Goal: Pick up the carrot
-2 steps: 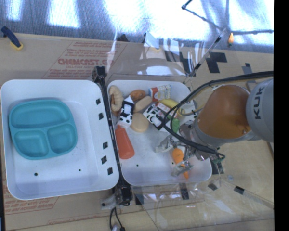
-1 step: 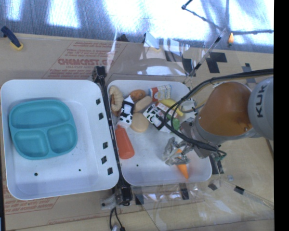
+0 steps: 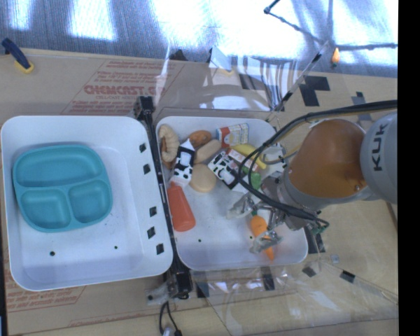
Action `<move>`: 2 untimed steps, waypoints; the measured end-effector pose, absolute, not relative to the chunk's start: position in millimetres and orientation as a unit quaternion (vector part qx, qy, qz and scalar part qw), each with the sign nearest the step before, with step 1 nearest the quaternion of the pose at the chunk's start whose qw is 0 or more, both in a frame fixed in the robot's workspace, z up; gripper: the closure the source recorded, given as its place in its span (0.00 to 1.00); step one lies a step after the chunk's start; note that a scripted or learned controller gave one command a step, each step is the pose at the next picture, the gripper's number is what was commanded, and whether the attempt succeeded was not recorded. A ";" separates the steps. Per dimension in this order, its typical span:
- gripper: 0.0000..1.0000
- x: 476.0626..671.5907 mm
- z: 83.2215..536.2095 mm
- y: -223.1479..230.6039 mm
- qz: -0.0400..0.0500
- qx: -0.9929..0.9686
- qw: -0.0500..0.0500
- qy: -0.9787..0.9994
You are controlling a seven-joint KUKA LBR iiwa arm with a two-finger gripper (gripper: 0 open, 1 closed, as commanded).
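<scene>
crowding the right bin [image 3: 196, 257]: orange bottle [image 3: 181, 207], toy foods, arm; pincer [image 3: 260, 224] around carrot [image 3: 258, 225], grip state unclear.

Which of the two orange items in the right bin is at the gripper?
The small carrot sits at the gripper near the bin's front right; the larger orange bottle lies along the left wall.

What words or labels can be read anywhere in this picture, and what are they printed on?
"CHEMCAST", red print on the brown sheet behind the bins; the smaller red lines around it are too blurred to read.
"KU", the visible start of a name on the grey arm.
Small carton in the right bin: label too small to read.
</scene>
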State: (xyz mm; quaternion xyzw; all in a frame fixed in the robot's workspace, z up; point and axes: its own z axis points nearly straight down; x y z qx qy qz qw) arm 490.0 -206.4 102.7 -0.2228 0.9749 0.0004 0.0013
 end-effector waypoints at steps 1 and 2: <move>1.00 492.5 113.2 -204.5 0.000 -0.226 0.003 0.974; 0.00 492.4 113.0 -204.4 0.000 -0.227 0.003 0.974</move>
